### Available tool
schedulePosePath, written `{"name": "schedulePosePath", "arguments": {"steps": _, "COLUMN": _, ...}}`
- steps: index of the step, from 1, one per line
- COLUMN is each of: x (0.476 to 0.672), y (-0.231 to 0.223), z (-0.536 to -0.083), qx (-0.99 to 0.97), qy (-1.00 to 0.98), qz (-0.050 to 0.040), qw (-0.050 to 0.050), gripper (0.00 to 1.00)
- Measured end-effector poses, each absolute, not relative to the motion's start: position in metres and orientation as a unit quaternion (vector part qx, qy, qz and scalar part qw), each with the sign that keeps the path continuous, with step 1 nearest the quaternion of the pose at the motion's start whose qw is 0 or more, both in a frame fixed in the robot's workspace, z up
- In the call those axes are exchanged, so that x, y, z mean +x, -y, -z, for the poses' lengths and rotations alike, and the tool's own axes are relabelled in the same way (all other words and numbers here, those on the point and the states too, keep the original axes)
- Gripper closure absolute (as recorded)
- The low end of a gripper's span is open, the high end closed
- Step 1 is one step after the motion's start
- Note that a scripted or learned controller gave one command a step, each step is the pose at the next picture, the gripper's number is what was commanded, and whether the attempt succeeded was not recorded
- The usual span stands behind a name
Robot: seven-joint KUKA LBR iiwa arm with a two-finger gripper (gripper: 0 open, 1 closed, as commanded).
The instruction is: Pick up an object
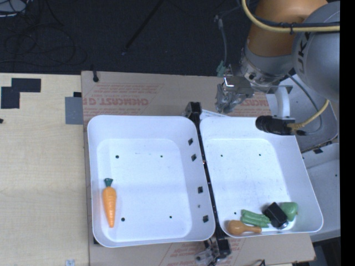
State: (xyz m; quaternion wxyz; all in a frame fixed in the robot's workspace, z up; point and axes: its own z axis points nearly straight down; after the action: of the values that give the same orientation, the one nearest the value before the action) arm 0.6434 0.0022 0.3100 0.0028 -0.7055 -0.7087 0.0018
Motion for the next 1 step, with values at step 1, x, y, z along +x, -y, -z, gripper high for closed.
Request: {"name": "schedulePosePath", "arguments": {"steps": 1, "x": 0.6441, "y": -0.0577, "z": -0.3426, "qx": -0.705, "qy": 0.709, "qz": 0.0004, "qw": 0.000, "gripper": 1.00}}
